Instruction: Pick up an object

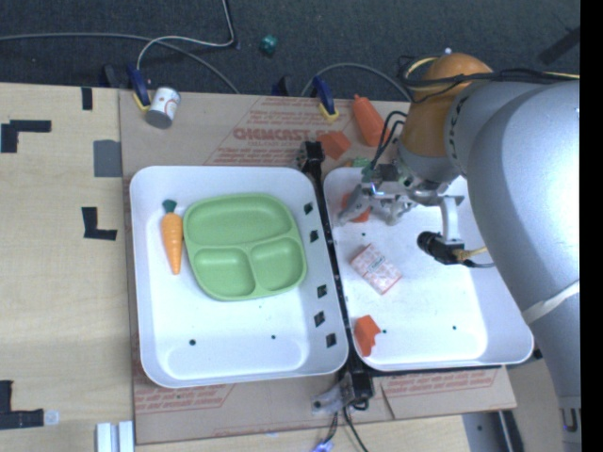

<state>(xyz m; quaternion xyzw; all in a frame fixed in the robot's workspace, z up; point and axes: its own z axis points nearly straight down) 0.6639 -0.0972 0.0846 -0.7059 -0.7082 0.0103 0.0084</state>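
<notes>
Two glossy white bins [151, 252]: claw [377, 199] grip unclear, above a flat pink packet [377, 268].

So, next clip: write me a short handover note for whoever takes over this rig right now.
Gripper: low over the far left part of the right bin; nothing seen held, so no pick is confirmed.
Right bin: pink patterned packet near the middle, small orange piece at the near left corner.
Left bin: green divided plate with a toy carrot beside it.
Done: nothing lifted.
Left: grasp one object and raise it.
</notes>
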